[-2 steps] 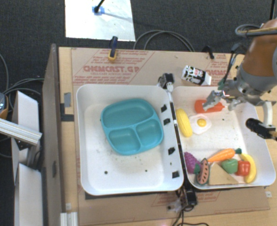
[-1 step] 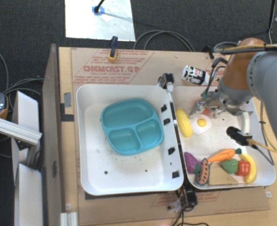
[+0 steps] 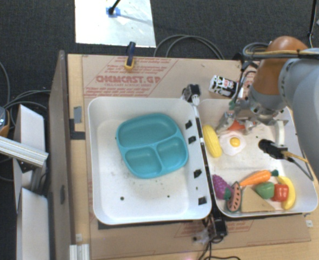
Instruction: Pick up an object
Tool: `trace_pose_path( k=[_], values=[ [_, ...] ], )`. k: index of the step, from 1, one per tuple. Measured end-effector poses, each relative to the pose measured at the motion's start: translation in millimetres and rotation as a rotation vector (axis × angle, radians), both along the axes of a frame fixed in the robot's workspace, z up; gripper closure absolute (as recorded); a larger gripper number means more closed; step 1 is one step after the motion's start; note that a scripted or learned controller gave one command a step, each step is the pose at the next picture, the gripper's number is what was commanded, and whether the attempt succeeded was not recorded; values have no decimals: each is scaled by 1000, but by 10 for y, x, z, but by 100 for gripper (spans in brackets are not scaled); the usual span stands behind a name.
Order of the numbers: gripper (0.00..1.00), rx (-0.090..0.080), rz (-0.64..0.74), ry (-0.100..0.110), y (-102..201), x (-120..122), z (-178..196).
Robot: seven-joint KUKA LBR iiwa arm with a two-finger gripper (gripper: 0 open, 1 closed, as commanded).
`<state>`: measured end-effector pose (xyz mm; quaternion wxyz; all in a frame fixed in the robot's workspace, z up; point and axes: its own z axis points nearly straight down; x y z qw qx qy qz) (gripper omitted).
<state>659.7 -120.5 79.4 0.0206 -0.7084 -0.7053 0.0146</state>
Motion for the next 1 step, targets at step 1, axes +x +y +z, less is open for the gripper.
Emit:
trace_pose_path(
  k=[1],
  values=[
    [100, -2, 1, 11, -20, -34, 81]
  ],
)
